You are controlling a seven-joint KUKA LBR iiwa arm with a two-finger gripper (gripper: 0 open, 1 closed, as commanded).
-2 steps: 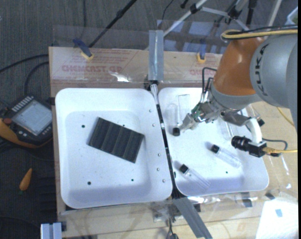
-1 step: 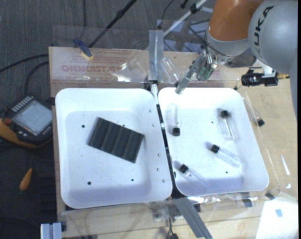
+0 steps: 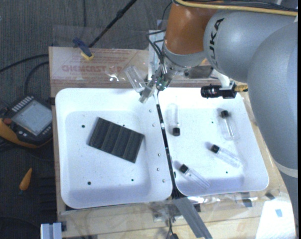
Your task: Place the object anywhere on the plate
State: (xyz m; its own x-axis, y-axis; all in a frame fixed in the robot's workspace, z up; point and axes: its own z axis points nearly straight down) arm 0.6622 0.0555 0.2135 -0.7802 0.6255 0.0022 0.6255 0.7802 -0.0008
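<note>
The end effector [image 3: 149,91] hung over the back edge of the left bin [image 3: 71,108], pinching a clear vial [image 3: 134,78] between its fingers. A dark ribbed plate [image 3: 115,139] lay flat in that bin, well apart from it. Four more capped vials [image 3: 223,154] lay scattered in the right bin [image 3: 250,173].

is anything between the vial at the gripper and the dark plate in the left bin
Nothing visible. The gripper holds a clear vial over the left bin's back rim; bare white floor lies between it and the dark plate.
</note>
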